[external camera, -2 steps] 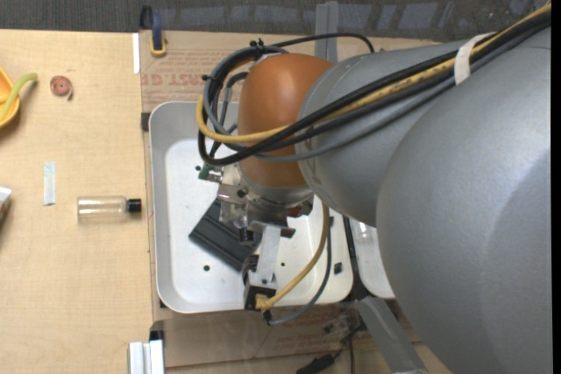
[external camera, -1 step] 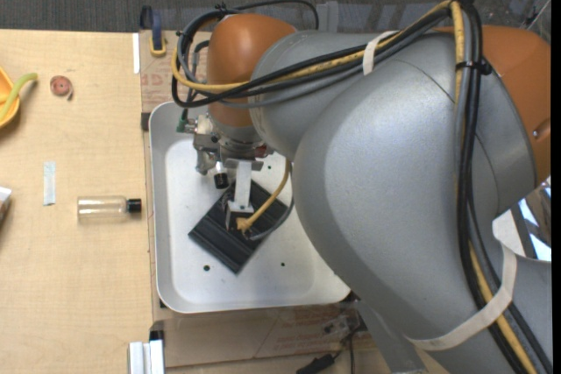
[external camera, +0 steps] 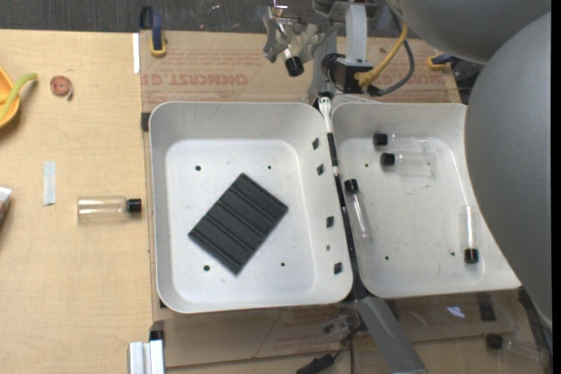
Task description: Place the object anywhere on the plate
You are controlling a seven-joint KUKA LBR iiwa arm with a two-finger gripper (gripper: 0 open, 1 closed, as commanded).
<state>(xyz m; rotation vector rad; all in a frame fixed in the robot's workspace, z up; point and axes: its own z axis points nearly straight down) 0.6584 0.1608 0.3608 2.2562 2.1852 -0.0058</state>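
Observation:
A dark grey ridged plate [external camera: 238,223] lies flat and turned at an angle in the middle of the left bin [external camera: 175,276]. Several clear vials with black caps lie in the right bin [external camera: 491,276]: one near the back [external camera: 408,160], one along the left wall [external camera: 358,213], one at the right side [external camera: 469,232]. My gripper [external camera: 326,66] hangs above the far rims where the two bins meet, well away from the plate and behind the vials. Nothing shows in its grasp.
Another clear vial [external camera: 105,206] lies on the wooden bench left of the bins. A yellow object [external camera: 9,96], a small red disc [external camera: 60,85] and a white strip [external camera: 49,184] also lie there. Cardboard [external camera: 210,74] sits behind the bins.

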